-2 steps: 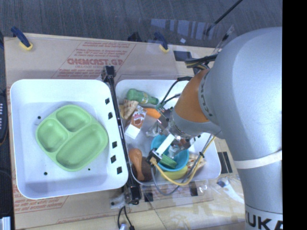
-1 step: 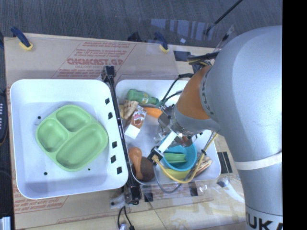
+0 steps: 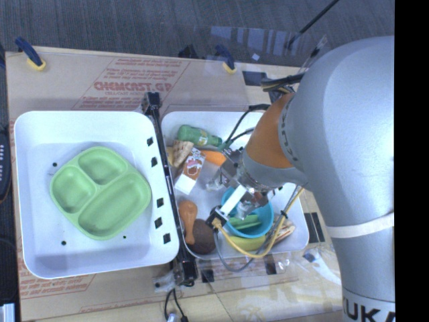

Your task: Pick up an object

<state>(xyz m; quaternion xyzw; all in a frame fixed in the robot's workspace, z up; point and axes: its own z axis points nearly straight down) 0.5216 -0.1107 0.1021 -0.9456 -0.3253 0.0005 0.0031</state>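
My gripper (image 3: 242, 194) reaches down into the right bin (image 3: 175, 127), just over a blue bowl (image 3: 263, 221) that sits in a yellow bowl (image 3: 249, 243). The arm hides its tips. A green bottle (image 3: 197, 136) lies at the bin's far side, with an orange piece (image 3: 214, 157) and a small white and red carton (image 3: 190, 170) close by. A tan and brown wooden piece (image 3: 189, 216) and a dark brown round thing (image 3: 203, 239) lie at the near left of that bin.
The left bin (image 3: 40, 247) holds a green divided plate (image 3: 100, 191). A black divider with clips (image 3: 159, 173) runs between the bins. The big grey arm covers the right bin's right side. Cardboard lies behind the bins.
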